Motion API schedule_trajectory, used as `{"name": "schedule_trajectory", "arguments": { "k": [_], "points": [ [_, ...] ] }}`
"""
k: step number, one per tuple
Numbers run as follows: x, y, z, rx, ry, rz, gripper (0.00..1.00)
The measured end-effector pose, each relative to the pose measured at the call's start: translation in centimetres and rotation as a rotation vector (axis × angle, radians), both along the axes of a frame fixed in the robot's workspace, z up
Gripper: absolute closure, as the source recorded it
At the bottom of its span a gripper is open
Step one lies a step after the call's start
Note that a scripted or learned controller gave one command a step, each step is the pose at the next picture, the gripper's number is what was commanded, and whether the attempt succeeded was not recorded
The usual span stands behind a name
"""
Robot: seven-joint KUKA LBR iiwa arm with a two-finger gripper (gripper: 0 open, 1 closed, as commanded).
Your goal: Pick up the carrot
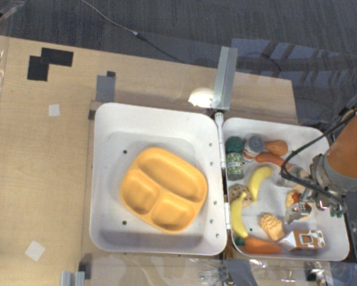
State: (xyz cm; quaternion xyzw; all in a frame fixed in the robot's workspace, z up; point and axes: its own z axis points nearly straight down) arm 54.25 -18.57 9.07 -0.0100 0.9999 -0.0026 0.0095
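Carrot (263, 246) against right bin's (341, 255) front wall: rigid, light, smooth plastic; best pinched mid-length. Gripper (299, 207) above it, state impossible to tell.

The robot arm (353, 156) has a broad, rounded orange band with a smooth, slightly glossy surface. Below the band sits a grey collar, ring-shaped and duller than the orange above it. Thin black cables (310, 149) run across the arm — one long strand slants up along the orange band, and others loop out from the grey collar toward the left. Beneath the collar hangs the gripper (299, 210), a small cluster of silver metal parts with dark fittings; its details are too small and cluttered to make out. A short dark block with a pale spot juts from the collar's lower right side.
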Motion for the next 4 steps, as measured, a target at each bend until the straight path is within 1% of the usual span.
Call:
{"name": "schedule_trajectory", "arguments": {
  "k": [1,2,3,4],
  "points": [
    [-2.4,7.8,1.3,0.010,0.011,-0.283,0.00],
    [0.0,3.7,6.6,0.008,0.006,-0.389,0.00],
    [2.3,3.1,-0.1,0.009,0.001,-0.421,0.00],
    [6.8,3.4,1.8,0.012,0.005,-0.524,0.00]
  ]
}}
